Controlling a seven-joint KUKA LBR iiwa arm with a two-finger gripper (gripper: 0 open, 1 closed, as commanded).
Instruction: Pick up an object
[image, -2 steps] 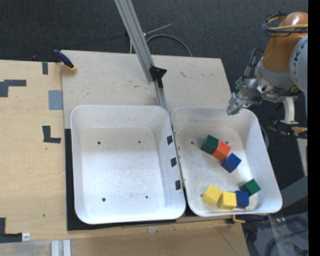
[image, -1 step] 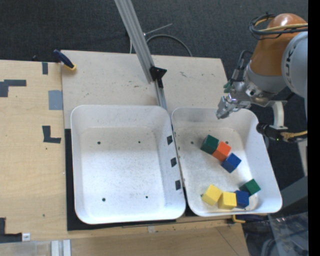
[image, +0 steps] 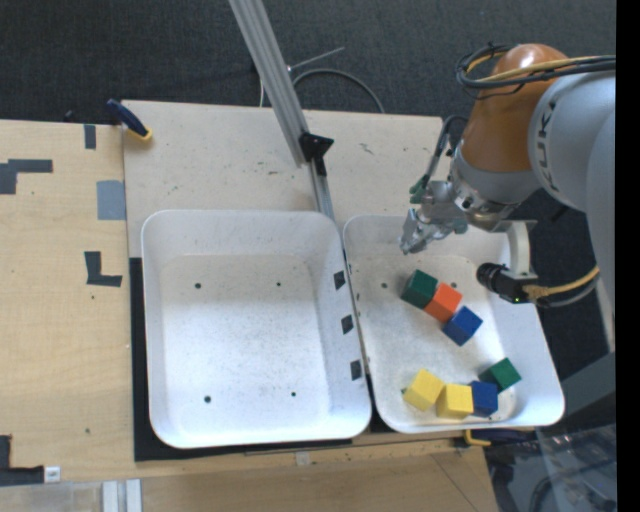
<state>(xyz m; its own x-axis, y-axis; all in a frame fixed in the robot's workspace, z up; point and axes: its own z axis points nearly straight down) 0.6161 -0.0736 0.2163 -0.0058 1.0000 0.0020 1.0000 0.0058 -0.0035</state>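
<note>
1. yellow comes first at the lower edge of the frame: two yellow blocks, one tilted, the other just to its right, lie at the near end of the right bin.
2. a blue block touches the second yellow one on its right, and a small green block sits just above and right of that, near the bin's right wall.
3. further up, about mid-bin, three blocks lie in a slanting row, touching: a green block at upper left, an orange block in the middle, a second blue block at lower right.
4. the gripper hangs over the far end of the right bin, above and just left of that row's green block; nothing is between its fingers, and whether they stand wide or narrow cannot be told from this angle.
5. the arm, grey with an orange band, comes in from the upper right of the frame.
6. the left bin fills the centre left, its floor white with faint speckles and a few dark dots.
7. a metal pole slants from the top of the frame down to the gap between the bins.
8. at the upper left, on the bench, lies a small blue and yellow clamp.
</note>
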